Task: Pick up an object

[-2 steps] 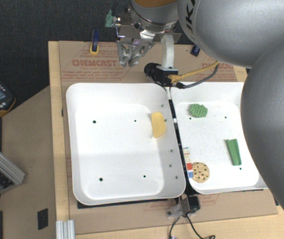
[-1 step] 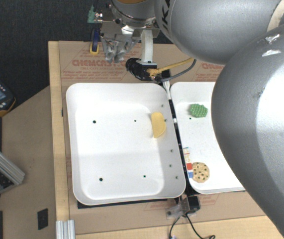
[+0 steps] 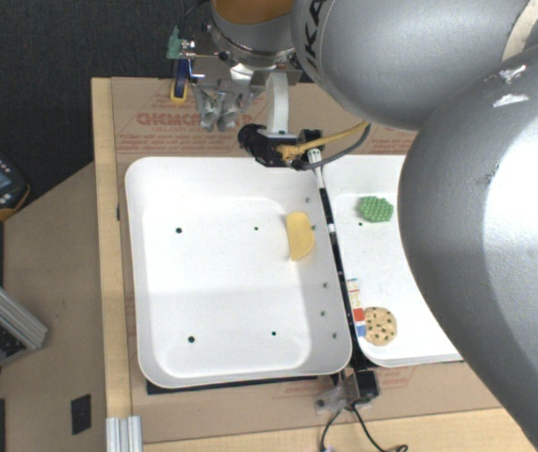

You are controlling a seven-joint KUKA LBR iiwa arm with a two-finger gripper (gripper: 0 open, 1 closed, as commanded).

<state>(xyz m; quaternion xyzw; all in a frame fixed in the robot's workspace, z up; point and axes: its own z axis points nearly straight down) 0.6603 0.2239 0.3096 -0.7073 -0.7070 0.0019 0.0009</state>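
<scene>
Camera view: a brown cardboard-covered bench [image 3: 118, 252] bears two shallow white plastic bins. In the right bin [image 3: 391, 252] lie a round speckled cookie-like disc [image 3: 380, 326] and, farther back, a bumpy green lump [image 3: 375, 209]. A pale yellow oblong piece [image 3: 300, 236] lies in the left bin [image 3: 212, 281], near its right wall. Beyond the bins hangs the metal gripper [image 3: 218, 113], its state impossible to tell.

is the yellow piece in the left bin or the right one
In the left bin: the yellow piece lies on its floor near the right wall, beside the divider.
</scene>
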